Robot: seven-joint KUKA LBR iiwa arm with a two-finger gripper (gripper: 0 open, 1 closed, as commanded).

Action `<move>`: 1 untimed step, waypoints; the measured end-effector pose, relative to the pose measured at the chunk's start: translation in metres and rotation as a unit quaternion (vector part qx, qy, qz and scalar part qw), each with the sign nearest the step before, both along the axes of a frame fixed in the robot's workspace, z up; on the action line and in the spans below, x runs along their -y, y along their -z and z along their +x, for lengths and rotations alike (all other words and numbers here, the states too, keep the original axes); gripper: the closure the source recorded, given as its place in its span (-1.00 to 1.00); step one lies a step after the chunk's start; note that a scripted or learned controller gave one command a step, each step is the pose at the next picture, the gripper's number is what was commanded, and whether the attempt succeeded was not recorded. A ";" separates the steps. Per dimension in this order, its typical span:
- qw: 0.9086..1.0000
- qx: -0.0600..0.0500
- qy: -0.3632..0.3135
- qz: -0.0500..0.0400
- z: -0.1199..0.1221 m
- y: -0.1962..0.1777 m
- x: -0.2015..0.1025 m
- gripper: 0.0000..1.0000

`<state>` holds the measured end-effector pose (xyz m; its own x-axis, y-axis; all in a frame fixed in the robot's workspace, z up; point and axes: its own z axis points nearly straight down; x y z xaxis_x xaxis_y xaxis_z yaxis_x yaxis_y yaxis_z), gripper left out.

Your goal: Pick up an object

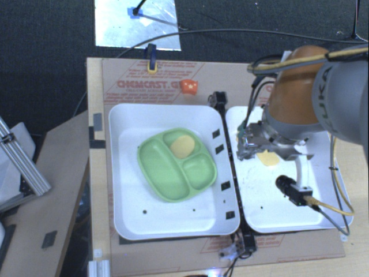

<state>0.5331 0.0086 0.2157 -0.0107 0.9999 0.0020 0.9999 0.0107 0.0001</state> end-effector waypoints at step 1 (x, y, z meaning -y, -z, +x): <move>1.000 0.000 0.000 0.000 -0.020 0.004 -0.053 1.00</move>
